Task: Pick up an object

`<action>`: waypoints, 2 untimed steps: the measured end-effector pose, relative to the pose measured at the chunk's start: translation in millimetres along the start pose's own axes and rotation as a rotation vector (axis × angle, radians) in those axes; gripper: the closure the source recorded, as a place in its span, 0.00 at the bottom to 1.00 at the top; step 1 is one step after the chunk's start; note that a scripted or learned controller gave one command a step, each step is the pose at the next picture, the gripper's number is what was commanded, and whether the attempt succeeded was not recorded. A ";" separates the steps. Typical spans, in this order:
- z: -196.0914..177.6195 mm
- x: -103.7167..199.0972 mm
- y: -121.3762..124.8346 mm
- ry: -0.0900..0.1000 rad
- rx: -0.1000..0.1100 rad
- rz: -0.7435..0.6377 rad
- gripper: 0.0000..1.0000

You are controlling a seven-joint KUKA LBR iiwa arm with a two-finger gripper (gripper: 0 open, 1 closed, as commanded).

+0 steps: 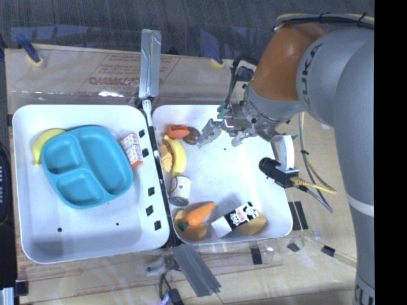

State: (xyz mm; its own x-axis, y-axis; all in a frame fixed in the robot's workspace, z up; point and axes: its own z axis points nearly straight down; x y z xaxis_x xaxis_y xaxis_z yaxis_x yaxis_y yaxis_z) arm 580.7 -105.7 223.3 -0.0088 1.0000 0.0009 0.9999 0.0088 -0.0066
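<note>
Gripper (221,134) is seen over the right bin (280,224), toward its 11 o'clock area, reached in from 3 o'clock by the grey arm (337,62) with the orange band (286,59). Two fingers are seen spread apart, one tip at roughly 9 o'clock of the wrist, the other (240,138) closer in; nothing is pinched between them. White bin floor is visible in the gap.

No single target is named by the task, so candidates in the right bin are listed:
- Small brown-orange item (179,131), at 9 o'clock of the gripper, near but apart from the fingertip. Shape too small to be identified.
- Yellow banana-like piece (177,155), against the left wall, with a lumpy yellow corn-like item (166,161) touching it.
- Small can (181,188), lying tilted at 6 o'clock of the banana piece, open grey end toward the bin wall.
- Orange carrot (200,212), resting on a tan round object (188,229) in the 7 o'clock corner.
- Black-and-white cow-patterned carton (241,216), leaning on another tan round object (255,225) near the 6 o'clock rim.

Left bin (76,243) is occupied by a blue divided tray (86,164), tilted, with a yellow banana (43,142) partly hidden under its 10 o'clock edge and a small red-and-white packet (131,149) touching its 3 o'clock edge.
</note>
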 end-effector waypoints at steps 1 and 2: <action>110.1 13.1 50.7 -0.001 -0.005 -0.313 0.00; 132.3 4.1 23.0 0.000 -0.001 -0.180 0.00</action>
State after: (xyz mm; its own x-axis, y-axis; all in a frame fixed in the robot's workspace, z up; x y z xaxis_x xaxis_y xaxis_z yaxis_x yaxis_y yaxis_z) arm 602.7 -101.3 90.8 -0.1872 0.9823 0.0017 0.9823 0.1872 -0.0054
